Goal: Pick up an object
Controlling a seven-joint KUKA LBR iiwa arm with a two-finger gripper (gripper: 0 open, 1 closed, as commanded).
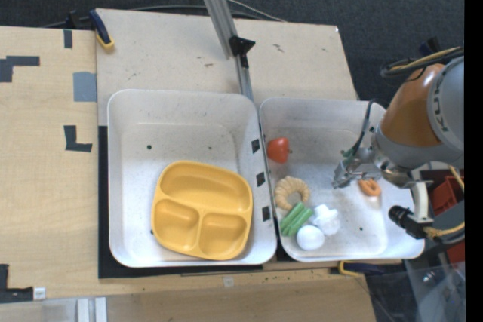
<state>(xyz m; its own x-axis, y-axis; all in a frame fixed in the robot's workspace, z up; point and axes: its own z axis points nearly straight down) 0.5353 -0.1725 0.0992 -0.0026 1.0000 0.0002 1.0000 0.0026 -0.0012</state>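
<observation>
Presently, one yellow divided tray is lying in the left bin. The right bin is holding one tomato, one bagel, one green vegetable, two white objects, one orange piece. The gripper is hovering beside the orange piece; finger state unreadable.

yellow divided tray in left bin, metal pole, yellow-handled clamp

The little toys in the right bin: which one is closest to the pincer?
The small orange piece, right beside the pincer. The red tomato-like ball, tan ring, green sticks and white lumps lie farther left.
</observation>
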